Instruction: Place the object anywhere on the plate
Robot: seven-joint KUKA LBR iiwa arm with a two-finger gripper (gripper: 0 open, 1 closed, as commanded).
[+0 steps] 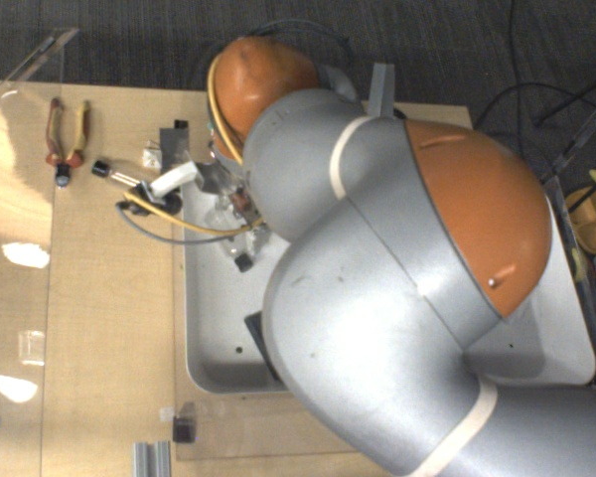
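Camera view: arm (397,296) covers the white bin (214,361); pincer state cannot be told, object hidden.

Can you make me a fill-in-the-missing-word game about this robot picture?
1. The big arm is grey and ____.
2. The pliers on the bench have ____ handles.
3. The arm covers most of a white ____.
4. A thin ____ cable curves by the bin's top left corner.

Missing words: orange; red; bin; yellow
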